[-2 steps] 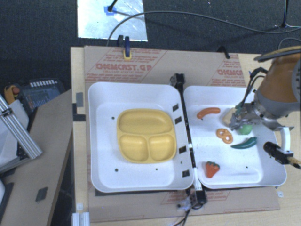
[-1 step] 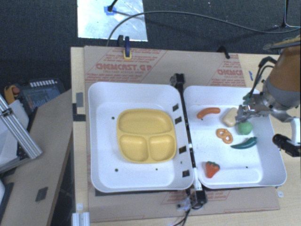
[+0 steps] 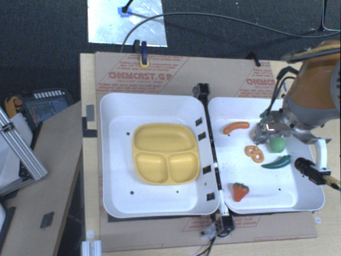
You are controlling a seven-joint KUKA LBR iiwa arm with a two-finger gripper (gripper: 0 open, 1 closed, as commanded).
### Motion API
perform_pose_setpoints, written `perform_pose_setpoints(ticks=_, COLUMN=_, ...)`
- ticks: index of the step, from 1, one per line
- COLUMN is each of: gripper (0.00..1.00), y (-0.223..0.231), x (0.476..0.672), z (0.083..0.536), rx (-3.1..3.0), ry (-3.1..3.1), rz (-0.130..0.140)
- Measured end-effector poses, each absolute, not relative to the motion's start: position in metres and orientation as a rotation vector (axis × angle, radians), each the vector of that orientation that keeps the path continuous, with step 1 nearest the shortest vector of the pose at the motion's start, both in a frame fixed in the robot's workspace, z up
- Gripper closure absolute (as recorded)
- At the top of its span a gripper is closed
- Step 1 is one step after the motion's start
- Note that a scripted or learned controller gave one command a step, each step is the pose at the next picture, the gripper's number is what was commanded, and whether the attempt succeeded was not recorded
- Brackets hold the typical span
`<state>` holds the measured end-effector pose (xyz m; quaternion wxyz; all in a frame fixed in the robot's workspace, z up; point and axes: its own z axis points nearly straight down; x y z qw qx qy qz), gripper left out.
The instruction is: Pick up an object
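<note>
Holding a yellow divided plate [image 3: 162, 152] in left bin [image 3: 114, 143] | right bin [image 3: 303, 196]: sausage [image 3: 236, 127], pretzel [image 3: 254, 153], green ball [image 3: 277, 144], pepper [image 3: 276, 162], strawberry [image 3: 240, 191] | gripper [image 3: 265, 132] opening unclear | cardboard-covered bench [image 3: 144, 73]

From where I stand, the single camera hangs fixed above the bench [image 3: 160, 73], tilted down at a slant, seemingly from the near side, taking in both white bins [image 3: 114, 143] together.

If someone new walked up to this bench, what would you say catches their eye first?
Probably the yellow divided tray, sitting alone in the middle of the left bin. Next, the bright toy food scattered in the right bin: an orange sausage, a pretzel, a green ball, a green pepper and a strawberry. The gripper hangs low beside the ball.
</note>
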<state>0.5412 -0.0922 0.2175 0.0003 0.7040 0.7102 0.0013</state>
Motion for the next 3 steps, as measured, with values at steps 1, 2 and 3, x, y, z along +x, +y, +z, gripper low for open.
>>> perform_pose_setpoints(ticks=1, gripper=1.0, y=-0.039, x=0.531, z=0.23, rx=2.21, ry=2.232, rz=0.005)
perform_pose_setpoints(ticks=2, gripper=1.0, y=0.006, x=0.525, z=0.222, rx=2.211, ry=2.232, rz=0.004)
perform_pose_setpoints(ticks=3, gripper=1.0, y=0.06, x=0.508, z=0.231, rx=2.21, ry=2.235, rz=0.004)
